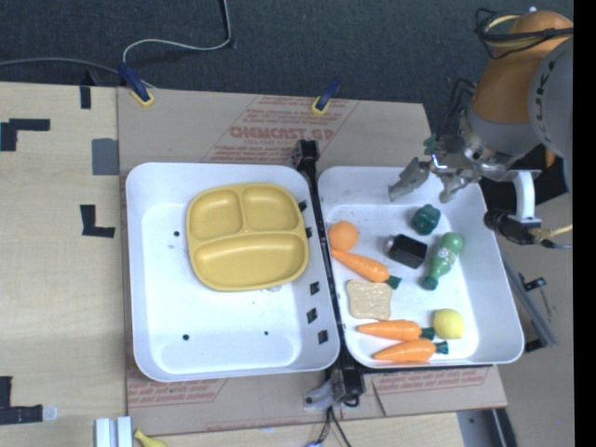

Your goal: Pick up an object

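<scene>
Gripper (430, 186) spread, holding nothing, just above dark green object (426, 219).

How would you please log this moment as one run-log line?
gripper: open, holding nothing | position: above right bin far edge | nearest: dark green object | yellow tray: left bin

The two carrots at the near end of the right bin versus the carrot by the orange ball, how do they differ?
The near carrots lie roughly level, side by side, beside the lemon. The single carrot lies slanted, alone, below the orange ball. All are orange with green ends, in the right bin.
</scene>
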### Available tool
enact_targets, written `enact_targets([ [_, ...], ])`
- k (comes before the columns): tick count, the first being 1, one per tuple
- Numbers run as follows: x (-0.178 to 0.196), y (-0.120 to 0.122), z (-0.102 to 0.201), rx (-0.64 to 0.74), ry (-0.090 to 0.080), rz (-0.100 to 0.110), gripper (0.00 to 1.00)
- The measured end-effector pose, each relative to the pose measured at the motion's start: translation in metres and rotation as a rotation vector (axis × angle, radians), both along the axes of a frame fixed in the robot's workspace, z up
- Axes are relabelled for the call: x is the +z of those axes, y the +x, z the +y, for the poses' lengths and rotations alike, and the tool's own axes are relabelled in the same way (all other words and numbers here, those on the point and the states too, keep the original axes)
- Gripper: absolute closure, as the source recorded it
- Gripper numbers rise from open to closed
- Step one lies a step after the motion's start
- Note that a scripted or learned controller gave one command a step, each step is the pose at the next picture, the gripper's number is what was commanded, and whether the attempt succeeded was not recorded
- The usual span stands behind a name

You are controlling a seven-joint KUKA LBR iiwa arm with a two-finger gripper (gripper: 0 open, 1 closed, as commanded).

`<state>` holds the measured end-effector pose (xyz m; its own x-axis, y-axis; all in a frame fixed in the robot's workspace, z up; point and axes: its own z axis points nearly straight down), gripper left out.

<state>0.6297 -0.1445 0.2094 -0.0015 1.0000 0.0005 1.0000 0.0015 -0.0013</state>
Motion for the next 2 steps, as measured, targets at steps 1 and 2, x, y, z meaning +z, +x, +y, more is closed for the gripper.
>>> enact_targets([
  [1, -0.098, -0.04, -0.035, -0.001, 0.0, 0.003, 0.0],
  [2, -0.123, -0.008, 0.002, 0.001, -0.002, -0.006, 0.0],
])
